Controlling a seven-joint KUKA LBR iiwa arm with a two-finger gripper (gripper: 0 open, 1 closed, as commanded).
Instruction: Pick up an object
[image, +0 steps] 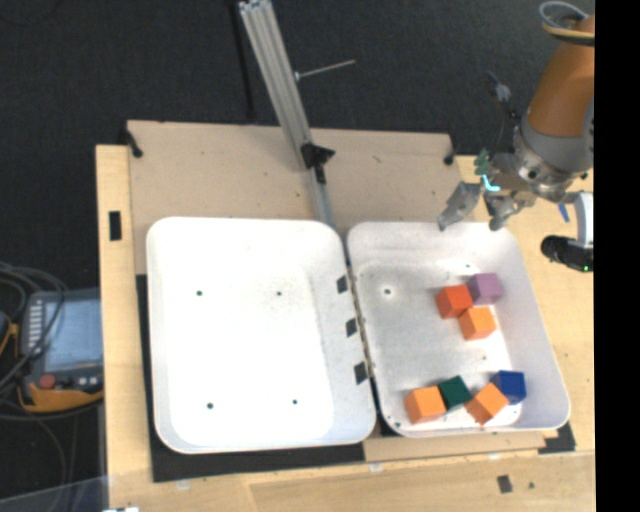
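Nearest, in the right bin (520, 270), lie an orange cube (425, 403), green cube (455, 391), another orange (488, 402) and a blue cube (509, 384); farther back, red (455, 300), orange (478, 322) and purple (485, 288) cubes. Beyond, the gripper (474, 213) hovers over the far rim, fingers apart, holding nothing.

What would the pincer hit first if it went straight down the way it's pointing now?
Probably the far rim or bare floor of the shallow white right-hand bin; the open pincer hangs above that edge, though depth is unclear.

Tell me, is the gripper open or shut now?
Open. The gripper hangs over the far rim of the right bin with its two fingers spread apart, nothing between them.
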